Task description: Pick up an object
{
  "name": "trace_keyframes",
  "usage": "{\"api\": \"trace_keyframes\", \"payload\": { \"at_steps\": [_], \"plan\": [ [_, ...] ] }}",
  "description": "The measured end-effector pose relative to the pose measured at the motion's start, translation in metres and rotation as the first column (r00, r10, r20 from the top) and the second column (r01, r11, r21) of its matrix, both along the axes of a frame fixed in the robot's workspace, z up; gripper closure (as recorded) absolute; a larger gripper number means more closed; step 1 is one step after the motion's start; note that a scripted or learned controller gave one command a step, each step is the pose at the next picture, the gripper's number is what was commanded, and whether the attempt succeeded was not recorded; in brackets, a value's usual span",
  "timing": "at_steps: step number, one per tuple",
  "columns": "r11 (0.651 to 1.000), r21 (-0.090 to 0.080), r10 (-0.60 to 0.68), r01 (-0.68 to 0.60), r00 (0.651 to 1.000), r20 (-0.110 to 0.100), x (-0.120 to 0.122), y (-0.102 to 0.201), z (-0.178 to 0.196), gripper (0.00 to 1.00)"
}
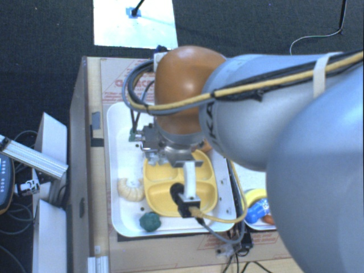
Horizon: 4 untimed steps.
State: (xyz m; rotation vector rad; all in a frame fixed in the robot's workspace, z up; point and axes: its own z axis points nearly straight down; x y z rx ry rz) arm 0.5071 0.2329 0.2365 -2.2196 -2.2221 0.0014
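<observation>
Right now your gripper hangs over the yellow divided plate in the white bin on the view's left (open or closed, you cannot tell). Just beside the plate lie a pale croissant and a dark green ball, both apart from the gripper.

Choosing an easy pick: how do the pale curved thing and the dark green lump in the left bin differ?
The pale curved thing is cream and crescent-shaped; the dark green lump is rounded. The pale curved thing looks larger than the dark green lump. Both lie on the left bin floor beside the yellow plate.
</observation>
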Motion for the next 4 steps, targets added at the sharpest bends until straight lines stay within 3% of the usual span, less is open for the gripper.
{"api": "trace_keyframes", "payload": {
  "at_steps": [1, 2, 3, 4],
  "plan": [
    [1.0, 0.001, 0.002, -0.002, 1.0, 0.003, 0.006, -0.008, 0.053, 1.0],
    [1.0, 0.0, 0.0, 0.0, 1.0, 0.0, -0.021, -0.017, 0.006, 1.0],
    [1.0, 0.001, 0.003, -0.003, 1.0, 0.003, 0.013, -0.008, 0.051, 1.0],
    [1.0, -0.001, 0.0, 0.0, 1.0, 0.0, 0.022, -0.035, 0.001, 1.0]
  ]
}}
